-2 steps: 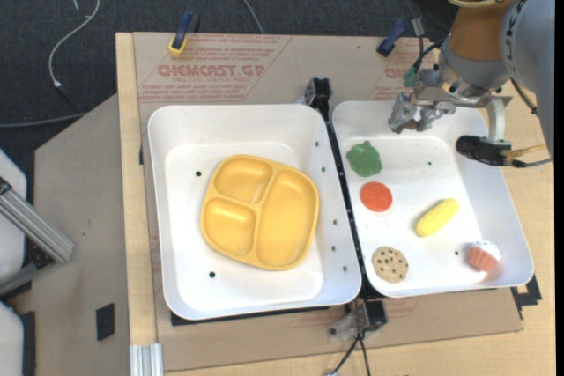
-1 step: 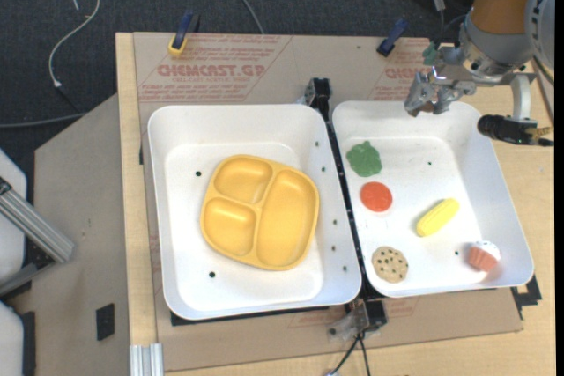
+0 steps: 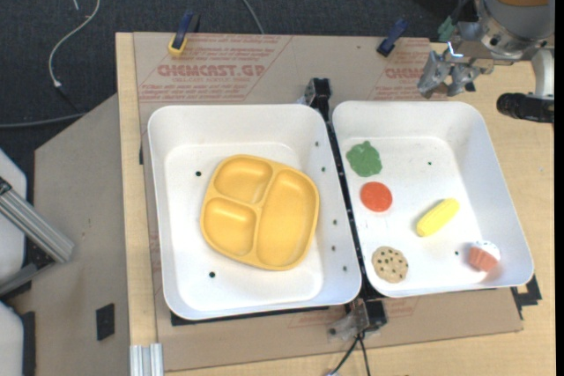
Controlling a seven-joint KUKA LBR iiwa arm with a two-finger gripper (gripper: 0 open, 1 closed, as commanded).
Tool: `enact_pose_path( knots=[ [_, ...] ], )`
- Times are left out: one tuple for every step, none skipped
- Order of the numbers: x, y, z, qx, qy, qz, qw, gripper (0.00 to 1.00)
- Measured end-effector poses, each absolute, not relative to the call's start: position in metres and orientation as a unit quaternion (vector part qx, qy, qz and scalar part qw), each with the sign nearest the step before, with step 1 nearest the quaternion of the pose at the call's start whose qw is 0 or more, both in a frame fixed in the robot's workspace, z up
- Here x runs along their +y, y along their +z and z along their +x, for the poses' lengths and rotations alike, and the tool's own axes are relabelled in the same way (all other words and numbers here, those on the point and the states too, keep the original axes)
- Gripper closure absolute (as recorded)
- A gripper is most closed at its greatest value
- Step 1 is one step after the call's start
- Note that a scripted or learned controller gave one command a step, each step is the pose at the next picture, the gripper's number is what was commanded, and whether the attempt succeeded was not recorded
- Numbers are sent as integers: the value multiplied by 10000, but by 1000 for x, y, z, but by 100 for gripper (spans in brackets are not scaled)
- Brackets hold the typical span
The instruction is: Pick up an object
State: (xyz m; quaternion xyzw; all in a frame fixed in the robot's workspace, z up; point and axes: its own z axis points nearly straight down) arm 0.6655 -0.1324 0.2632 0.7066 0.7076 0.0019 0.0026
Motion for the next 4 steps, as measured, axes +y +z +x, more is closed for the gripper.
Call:
enact_pose_path(
  knots=[
    [-83,248,650,7082,-8,7060,-16,100],
    [-24,249,631,7087,-4,7055,-18,100],
    [21,254,612,7081,-7,7061,-17,100],
    [80,250,594,7092,-4,7050,-23,100]
  ],
)
